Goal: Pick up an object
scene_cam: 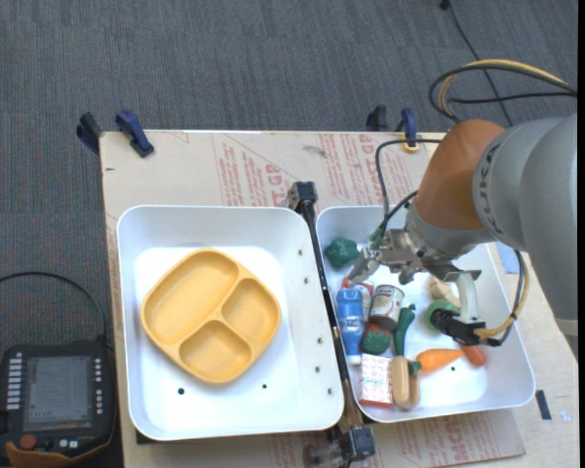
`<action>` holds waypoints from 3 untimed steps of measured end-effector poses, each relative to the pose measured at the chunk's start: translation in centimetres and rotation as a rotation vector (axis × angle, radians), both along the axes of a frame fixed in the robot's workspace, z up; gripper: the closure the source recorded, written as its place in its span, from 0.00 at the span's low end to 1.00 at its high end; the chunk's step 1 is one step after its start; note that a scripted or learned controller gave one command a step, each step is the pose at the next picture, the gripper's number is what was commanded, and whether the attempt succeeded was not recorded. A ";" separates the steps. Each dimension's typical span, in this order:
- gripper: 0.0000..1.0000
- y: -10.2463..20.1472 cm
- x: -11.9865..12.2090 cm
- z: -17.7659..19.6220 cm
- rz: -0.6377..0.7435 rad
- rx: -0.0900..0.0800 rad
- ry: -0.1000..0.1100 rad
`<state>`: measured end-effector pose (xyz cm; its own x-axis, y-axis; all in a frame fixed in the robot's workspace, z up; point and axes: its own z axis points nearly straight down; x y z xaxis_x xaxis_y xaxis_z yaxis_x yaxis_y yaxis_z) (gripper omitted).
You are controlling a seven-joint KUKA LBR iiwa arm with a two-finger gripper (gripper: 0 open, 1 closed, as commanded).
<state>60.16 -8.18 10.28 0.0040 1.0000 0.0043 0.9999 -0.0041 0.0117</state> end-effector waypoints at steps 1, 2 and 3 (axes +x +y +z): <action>1.00 0.0 0.0 0.9 -0.002 0.001 0.002; 0.00 0.0 0.0 0.9 -0.002 0.001 0.002; 0.00 -2.1 2.7 -1.5 0.003 -0.004 0.011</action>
